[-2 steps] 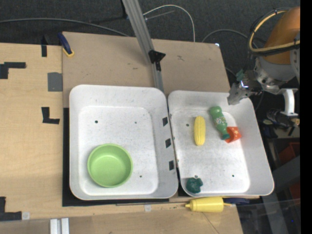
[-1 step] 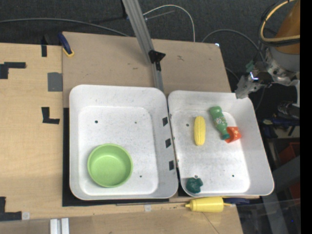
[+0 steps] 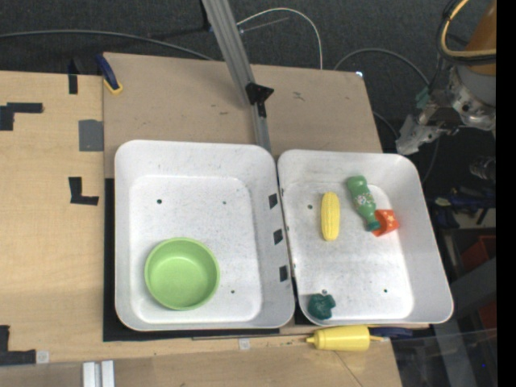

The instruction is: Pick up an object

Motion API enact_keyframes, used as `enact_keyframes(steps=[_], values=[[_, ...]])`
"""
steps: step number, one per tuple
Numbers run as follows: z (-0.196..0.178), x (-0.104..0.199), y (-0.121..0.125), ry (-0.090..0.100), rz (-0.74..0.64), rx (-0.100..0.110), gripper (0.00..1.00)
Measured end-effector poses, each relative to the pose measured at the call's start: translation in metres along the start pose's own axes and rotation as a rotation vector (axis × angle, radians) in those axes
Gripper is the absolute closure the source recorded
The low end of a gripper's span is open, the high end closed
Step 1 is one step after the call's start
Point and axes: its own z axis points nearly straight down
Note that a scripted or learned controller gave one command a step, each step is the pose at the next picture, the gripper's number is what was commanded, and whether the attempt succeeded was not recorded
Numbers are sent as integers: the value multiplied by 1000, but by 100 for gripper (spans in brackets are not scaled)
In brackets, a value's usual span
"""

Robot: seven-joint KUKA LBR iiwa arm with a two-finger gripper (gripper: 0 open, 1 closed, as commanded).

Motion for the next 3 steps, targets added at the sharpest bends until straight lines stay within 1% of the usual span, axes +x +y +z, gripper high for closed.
enact_keyframes(steps=[1, 2, 3], values=[[11, 47, -21, 2, -2, 5, 100], [10, 96, -37, 3, -4, 5, 100], [25, 154, -52, 3, -5, 7, 100]])
